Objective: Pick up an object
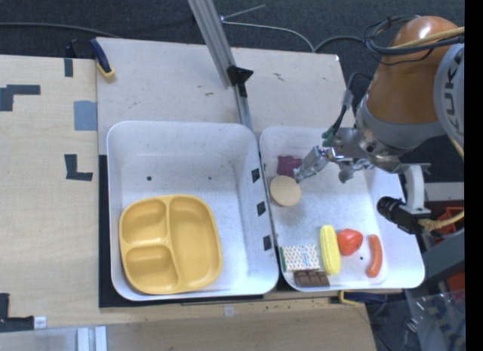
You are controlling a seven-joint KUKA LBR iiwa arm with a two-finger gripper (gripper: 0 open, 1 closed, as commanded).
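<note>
End effector hangs over the right bin, fingers spread, holding nothing, just beside the round tan biscuit lying near the bin's left wall. Judged light, stiff, smooth; best taken across its edges. A purple block sits close behind.

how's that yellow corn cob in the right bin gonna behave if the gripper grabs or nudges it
The corn cob looks long and rounded, so a sideways push would probably roll it. It looks like a moulded toy, so likely stiff and light. It lies tight beside the red piece and the chocolate bar, so fingers may bump them.
</note>
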